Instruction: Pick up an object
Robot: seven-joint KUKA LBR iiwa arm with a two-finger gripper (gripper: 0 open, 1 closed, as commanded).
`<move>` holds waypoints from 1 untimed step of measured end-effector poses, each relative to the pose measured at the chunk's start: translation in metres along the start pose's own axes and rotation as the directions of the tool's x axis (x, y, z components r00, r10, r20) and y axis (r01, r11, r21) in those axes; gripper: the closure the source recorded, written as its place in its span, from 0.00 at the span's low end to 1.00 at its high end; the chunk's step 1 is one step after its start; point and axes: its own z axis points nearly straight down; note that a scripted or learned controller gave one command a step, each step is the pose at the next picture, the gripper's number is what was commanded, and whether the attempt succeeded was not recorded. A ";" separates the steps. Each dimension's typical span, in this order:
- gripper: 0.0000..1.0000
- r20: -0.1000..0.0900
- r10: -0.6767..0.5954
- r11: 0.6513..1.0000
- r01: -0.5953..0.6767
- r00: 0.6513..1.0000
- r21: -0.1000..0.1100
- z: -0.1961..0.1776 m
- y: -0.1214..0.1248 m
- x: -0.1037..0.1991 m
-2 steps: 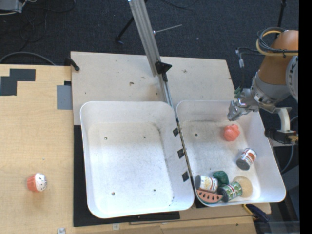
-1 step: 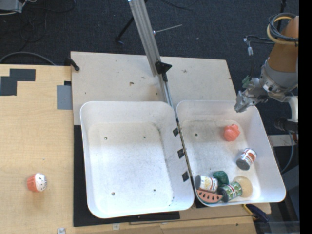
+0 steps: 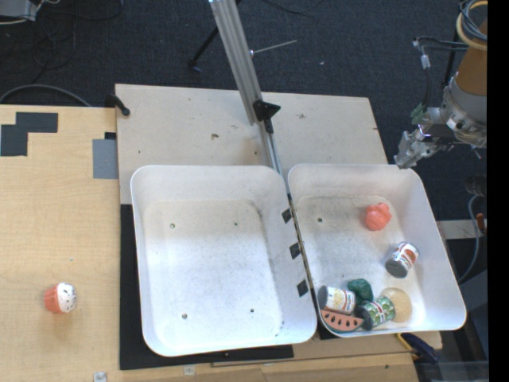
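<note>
Nearest me: red watermelon-slice toy (image 3: 340, 321), crowded, awkward. I favour the lone orange rounded plastic toy (image 3: 378, 216): probably light, rigid, slick; pinch its middle. Gripper (image 3: 408, 151) state: cannot tell.

two white bins (image 3: 208, 183), three cans (image 3: 402, 259), one watermelon slice (image 3: 340, 321)

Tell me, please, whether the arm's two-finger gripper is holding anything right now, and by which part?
Nothing is held. The two-finger gripper hangs outside the right white bin's upper right corner, with nothing between its fingers.
</note>
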 end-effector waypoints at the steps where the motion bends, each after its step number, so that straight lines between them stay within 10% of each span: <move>1: 1.00 -0.005 0.003 1.000 -0.003 1.000 0.009 0.015 -0.008 0.052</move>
